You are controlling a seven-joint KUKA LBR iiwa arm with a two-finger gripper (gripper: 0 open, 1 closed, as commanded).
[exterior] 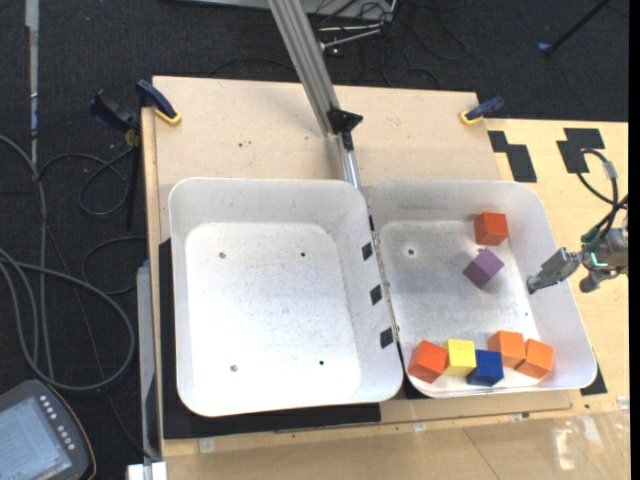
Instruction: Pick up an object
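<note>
Several small cubes lie in the right bin [560,328]. An orange cube [490,228] and a purple cube [484,267] sit toward its far right. Along the near wall stand an orange cube [429,360], a yellow cube [460,355], a blue cube [487,367] and two more orange cubes [509,347] [538,358]. My gripper [562,280] hangs over the right rim of this bin, to the right of the purple cube and apart from it. Its fingers are open with nothing between them.
The left bin [190,268] adjoins the right one along a central seam. A slanted metal pole [305,53] rises from the back of the bench. Yellow clamps [165,115] [478,113] hold the board's far corners.
</note>
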